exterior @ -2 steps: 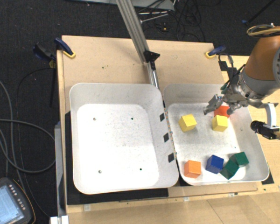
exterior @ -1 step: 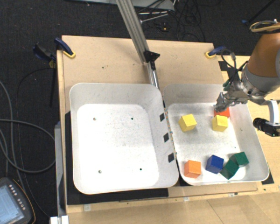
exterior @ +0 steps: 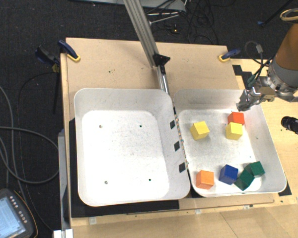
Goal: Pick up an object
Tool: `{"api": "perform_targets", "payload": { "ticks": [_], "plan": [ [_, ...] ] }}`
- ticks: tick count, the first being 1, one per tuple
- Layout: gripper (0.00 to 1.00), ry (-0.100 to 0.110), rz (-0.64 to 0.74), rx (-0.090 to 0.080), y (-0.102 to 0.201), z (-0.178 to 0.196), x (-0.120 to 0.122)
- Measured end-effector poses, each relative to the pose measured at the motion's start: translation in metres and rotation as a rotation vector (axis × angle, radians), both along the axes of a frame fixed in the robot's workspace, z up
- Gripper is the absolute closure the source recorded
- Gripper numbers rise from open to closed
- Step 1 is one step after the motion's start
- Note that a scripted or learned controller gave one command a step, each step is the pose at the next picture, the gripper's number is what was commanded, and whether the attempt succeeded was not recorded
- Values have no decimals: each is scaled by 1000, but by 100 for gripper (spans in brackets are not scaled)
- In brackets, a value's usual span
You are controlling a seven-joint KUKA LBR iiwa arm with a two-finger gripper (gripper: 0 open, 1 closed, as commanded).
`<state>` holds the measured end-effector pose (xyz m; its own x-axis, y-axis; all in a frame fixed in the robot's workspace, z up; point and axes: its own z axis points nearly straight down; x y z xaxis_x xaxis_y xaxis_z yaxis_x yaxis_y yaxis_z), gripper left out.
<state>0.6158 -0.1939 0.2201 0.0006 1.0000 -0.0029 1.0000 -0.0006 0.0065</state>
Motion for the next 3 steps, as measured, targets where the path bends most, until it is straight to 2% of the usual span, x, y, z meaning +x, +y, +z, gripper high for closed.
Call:
{"api": "perform_targets", "payload": {
  "ticks": [1, 2, 3],
  "plan": [
    [100, -1, 0, -1, -6, 55, -7],
    [100, 3, 3, 1, -6, 70, -6],
    [100, 7, 9, 4, 53, 68, -20]
  ]
}}
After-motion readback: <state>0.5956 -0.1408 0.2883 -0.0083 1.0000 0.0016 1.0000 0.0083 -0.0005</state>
